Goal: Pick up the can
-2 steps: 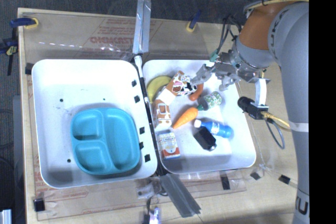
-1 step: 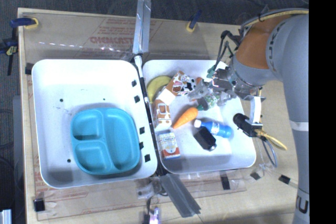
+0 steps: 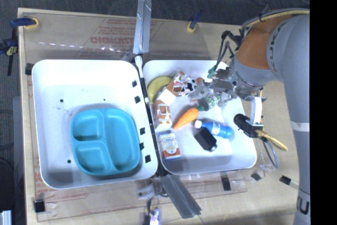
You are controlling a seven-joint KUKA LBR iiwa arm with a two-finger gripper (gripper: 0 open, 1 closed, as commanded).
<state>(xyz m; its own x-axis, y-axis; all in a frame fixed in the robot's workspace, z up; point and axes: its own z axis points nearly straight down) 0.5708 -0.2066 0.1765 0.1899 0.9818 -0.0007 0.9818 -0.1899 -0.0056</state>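
1. Two white bins sit side by side on the bench (image 3: 63,187). A grey bar runs between them.
2. The left bin (image 3: 52,81) holds one thing: a blue plate (image 3: 105,140) with three sections. It lies flat in the lower middle of that bin.
3. The right bin (image 3: 242,158) holds many small things, close together.
4. A yellow banana (image 3: 157,85) lies at the top left of the right bin, near the bar.
5. Below the banana are two small cartons. One small carton (image 3: 163,111) is brown and white. The other, a juice carton (image 3: 169,145), lies lower, near the front wall.
6. An orange carrot (image 3: 185,117) lies tilted in the middle of the right bin, just beside the brown carton.
7. A blue bottle (image 3: 217,129) with a white cap lies on its side, right of the carrot.
8. A black can (image 3: 205,139) lies just below the blue bottle and touches it. It is the dark, round thing near the middle of the right bin.
9. A black and white cow toy (image 3: 184,84) sits near the top of the right bin.
10. The claw (image 3: 209,93) is low over the top part of the right bin, beside the cow toy. It is well apart from the can.
11. I cannot tell if the claw is open or closed. Nothing can be seen held in it.
12. The grey arm (image 3: 284,50) with its orange band reaches in from the right.
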